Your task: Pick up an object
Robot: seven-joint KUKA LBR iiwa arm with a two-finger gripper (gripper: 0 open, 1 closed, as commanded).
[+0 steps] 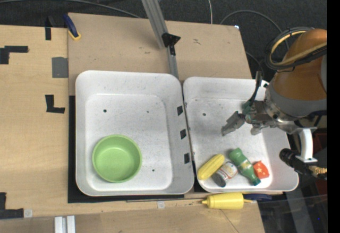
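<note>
My gripper hangs over the middle of the right bin, its two grey fingers spread open with nothing between them. Below it, along the bin's front edge, lie a yellow corn-shaped piece, a small can, a green bottle and an orange-red piece. They lie close together, a short way in front of the fingertips. A green bowl sits in the front left corner of the left bin.
A yellow bottle lies on the bench just outside the right bin's front rim. A grey metal bar slants down from the top to the ridge between the bins. Cables loop behind the bench.
</note>
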